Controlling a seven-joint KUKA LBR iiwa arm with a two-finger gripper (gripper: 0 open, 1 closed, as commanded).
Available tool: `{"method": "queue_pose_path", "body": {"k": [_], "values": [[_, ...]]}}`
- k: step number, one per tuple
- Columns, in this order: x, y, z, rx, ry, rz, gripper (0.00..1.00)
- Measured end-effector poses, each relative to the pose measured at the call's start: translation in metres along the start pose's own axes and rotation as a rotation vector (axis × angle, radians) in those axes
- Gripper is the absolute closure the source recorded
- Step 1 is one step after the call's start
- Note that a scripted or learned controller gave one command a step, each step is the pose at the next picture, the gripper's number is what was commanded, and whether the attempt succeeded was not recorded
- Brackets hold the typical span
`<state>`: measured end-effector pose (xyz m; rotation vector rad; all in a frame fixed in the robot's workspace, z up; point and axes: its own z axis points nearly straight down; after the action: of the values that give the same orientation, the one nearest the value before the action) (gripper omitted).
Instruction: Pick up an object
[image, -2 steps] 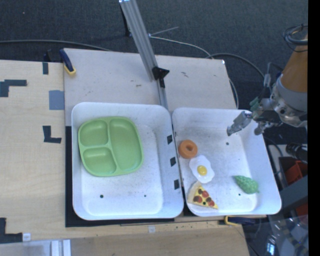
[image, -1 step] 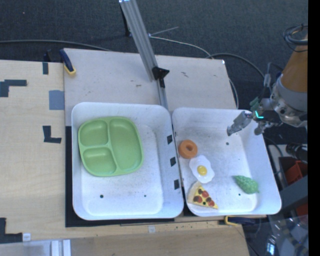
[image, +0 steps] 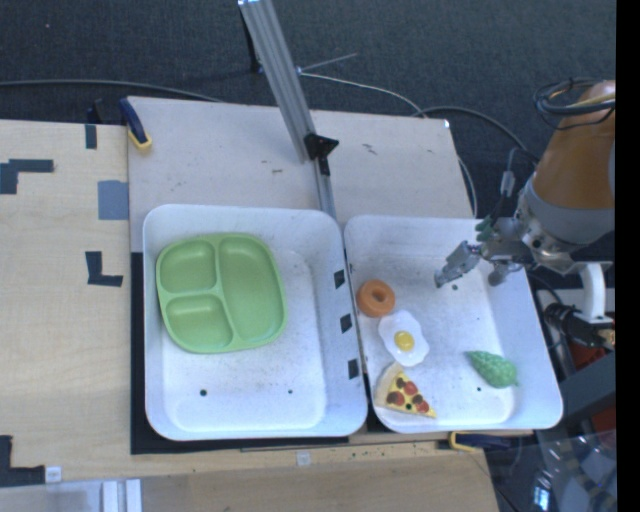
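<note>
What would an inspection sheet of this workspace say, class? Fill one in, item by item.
Surface: two white bins side by side, left bin, right bin.
Job's things: donut, fried egg, pizza slice, green leafy piece, all in right bin.
Clutter: green divided plate in left bin.
Grippers: pincer over right bin, holding nothing.
Cables: thin wires behind the bench.
Surroundings: metal pole, dark floor.

Light green divided plate (image: 220, 293); orange-brown doughnut (image: 376, 298); white fried egg (image: 403, 339) with yellow yolk; yellow pizza slice (image: 404, 393) dotted red; green leafy piece (image: 493, 368); white bins (image: 250, 400).
</note>
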<state>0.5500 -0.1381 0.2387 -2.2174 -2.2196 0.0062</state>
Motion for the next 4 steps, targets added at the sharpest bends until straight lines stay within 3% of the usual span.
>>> {"method": "queue_pose_path", "body": {"k": [2, 3, 4], "values": [[0.011, -0.004, 0.119, 0.003, 0.001, 0.0, 0.0], [0.012, -0.002, 0.106, -0.002, 0.001, -0.002, 1.0], [0.013, 0.008, 0.056, -0.009, -0.001, -0.001, 1.0]]}}
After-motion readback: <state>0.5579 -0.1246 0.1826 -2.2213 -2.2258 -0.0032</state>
